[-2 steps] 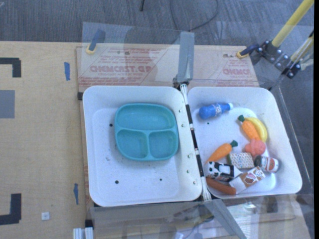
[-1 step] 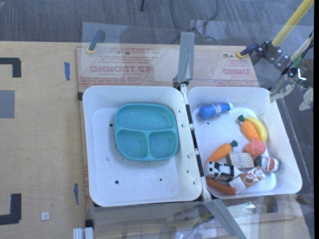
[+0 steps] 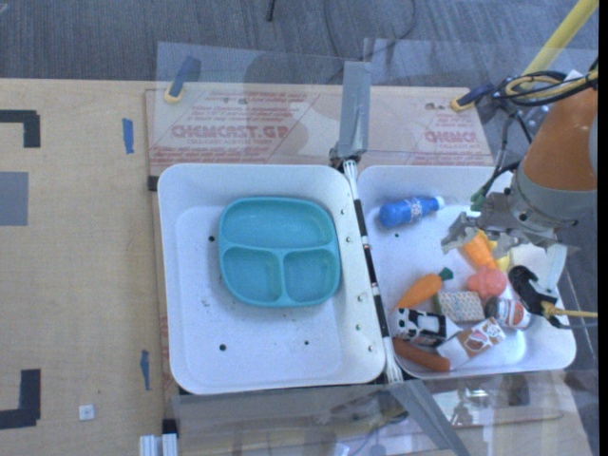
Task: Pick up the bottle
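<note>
Camera view shows you the bottle (image 3: 409, 210) lying at the right bin's (image 3: 560, 354) far left, apart from the gripper (image 3: 486, 245) hovering over toys; its grip state can't be told. You risk grabbing the orange toy (image 3: 478, 252) instead.

Fixed overhead camera (slanted), both bins (image 3: 285, 183) visible.

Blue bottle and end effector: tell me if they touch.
Apart. The camera view shows the blue bottle lying near the right bin's top left, with bare white bin floor between it and the end effector.
</note>
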Tool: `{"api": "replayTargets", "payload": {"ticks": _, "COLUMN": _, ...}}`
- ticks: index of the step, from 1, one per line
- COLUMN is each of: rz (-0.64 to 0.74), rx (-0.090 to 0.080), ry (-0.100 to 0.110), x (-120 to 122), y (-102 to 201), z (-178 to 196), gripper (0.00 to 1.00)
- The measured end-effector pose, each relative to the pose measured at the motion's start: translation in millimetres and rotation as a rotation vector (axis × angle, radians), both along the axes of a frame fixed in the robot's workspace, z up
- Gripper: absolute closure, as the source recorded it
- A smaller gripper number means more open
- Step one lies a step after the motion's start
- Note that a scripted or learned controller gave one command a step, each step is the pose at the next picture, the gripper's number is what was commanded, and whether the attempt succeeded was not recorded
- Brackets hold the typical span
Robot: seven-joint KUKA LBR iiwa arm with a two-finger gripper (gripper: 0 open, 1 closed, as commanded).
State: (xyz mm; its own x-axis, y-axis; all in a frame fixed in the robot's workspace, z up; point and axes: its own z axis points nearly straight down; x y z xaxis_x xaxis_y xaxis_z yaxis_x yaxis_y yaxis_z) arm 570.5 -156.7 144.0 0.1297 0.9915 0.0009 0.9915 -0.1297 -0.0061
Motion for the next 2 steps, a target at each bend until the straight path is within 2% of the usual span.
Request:
{"api": "replayTargets", "payload": {"ticks": 1, "rz": -0.33, "rx": -0.016, "ry": -0.006, "x": 64, "y": 17, "z": -41, "gripper": 0.0}}
{"api": "replayTargets", "payload": {"ticks": 2, "rz": -0.277, "rx": -0.003, "ry": 0.0, "x": 60, "y": 9, "z": 17, "gripper": 0.0}}
